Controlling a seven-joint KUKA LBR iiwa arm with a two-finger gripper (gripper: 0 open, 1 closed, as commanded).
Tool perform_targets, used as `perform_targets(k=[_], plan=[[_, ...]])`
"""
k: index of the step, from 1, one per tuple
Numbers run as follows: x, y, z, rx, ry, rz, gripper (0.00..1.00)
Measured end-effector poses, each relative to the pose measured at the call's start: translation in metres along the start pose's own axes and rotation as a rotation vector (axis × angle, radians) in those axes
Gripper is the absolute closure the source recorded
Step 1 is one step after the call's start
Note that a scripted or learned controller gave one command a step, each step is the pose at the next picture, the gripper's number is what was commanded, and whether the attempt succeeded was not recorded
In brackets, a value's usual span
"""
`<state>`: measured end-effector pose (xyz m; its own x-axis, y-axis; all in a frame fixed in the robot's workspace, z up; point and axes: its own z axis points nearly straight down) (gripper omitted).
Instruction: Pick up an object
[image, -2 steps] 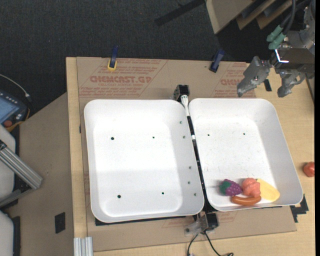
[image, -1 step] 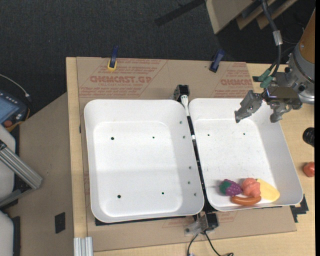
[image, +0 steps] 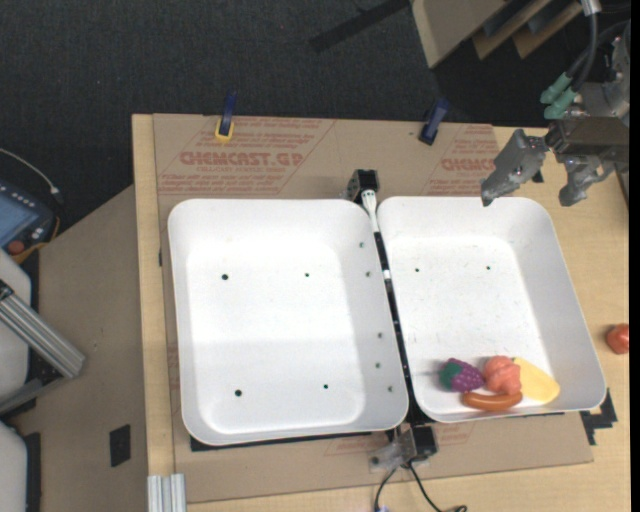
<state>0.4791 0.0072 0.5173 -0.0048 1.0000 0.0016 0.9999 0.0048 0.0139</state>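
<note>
Camera view: I see my gripper (image: 530, 180) hanging over the far right corner of the right bin (image: 470, 250), its two grey fingers (image: 503, 175) spread wide with nothing between them. Taking the right bin as my landmark: a cluster of toy food sits in its near right corner, well apart from the gripper. Purple grapes (image: 461, 375) lie on the cluster's left, an orange-red fruit piece (image: 503, 373) just beside them, a yellow piece (image: 538, 384) on its right, and a reddish sausage-shaped piece (image: 491, 401) along the near edge, touching the others. The left bin (image: 270, 310) sits against its left side. A small orange object (image: 618, 339) rests on the bench outside the right rim.
</note>
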Motion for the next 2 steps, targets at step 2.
perform_targets(k=[2], plan=[[0.010,0.000,0.035,0.001,0.000,-0.001,0.00]])
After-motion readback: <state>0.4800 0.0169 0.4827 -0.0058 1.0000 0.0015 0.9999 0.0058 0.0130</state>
